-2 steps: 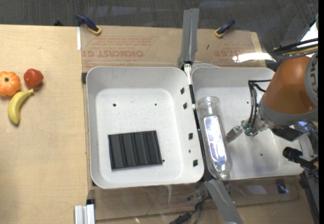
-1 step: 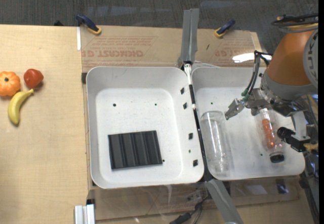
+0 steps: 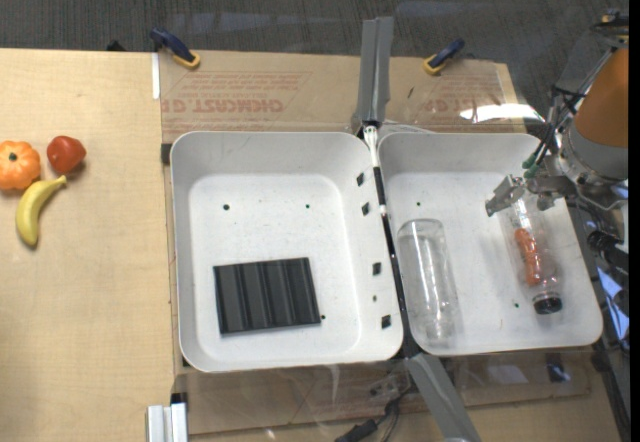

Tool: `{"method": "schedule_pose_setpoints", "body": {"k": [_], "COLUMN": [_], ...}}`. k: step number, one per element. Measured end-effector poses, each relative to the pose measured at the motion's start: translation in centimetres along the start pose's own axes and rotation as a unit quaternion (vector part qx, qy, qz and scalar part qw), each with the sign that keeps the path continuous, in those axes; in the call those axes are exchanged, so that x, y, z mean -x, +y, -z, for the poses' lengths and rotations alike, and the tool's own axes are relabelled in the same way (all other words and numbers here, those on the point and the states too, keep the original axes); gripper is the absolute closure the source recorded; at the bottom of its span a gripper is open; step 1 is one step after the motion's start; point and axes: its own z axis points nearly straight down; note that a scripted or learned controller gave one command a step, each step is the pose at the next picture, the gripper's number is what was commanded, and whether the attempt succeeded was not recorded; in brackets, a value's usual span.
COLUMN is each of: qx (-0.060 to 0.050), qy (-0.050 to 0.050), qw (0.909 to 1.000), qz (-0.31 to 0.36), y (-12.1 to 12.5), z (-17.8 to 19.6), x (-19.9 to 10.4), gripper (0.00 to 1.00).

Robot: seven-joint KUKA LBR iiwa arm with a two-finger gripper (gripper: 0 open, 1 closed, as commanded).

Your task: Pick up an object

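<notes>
Reaching in from the right, gripper [image 3: 520,195] low over right bin [image 3: 470,330], seemingly just above orange-filled bottle [image 3: 533,260]; jaw spread impossible to tell.

Three objects are lying in the two bins. A dark grey ribbed block [image 3: 267,295], flat and rectangular with lengthwise grooves, is resting in the left bin [image 3: 190,230], toward its near left corner. In the right bin [image 3: 575,330], a clear empty bottle [image 3: 427,277] is lying on its side along the left wall, its length running front to back. A second, slimmer bottle [image 3: 532,260] with orange contents and a dark cap is lying near that bin's right wall, cap pointing toward the near edge.
</notes>
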Motion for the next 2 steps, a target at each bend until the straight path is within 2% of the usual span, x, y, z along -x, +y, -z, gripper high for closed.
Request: {"method": "schedule_pose_setpoints", "body": {"k": [1,2], "qx": [-0.007,-0.008], "qy": [0.007,0.008], "qw": [0.9986,0.9986], "qz": [0.052,0.052], "y": [-2.4,-2.36], "z": [-5.93,-5.17], "x": [2.03,1.99], "gripper": [0.0,1.0]}}
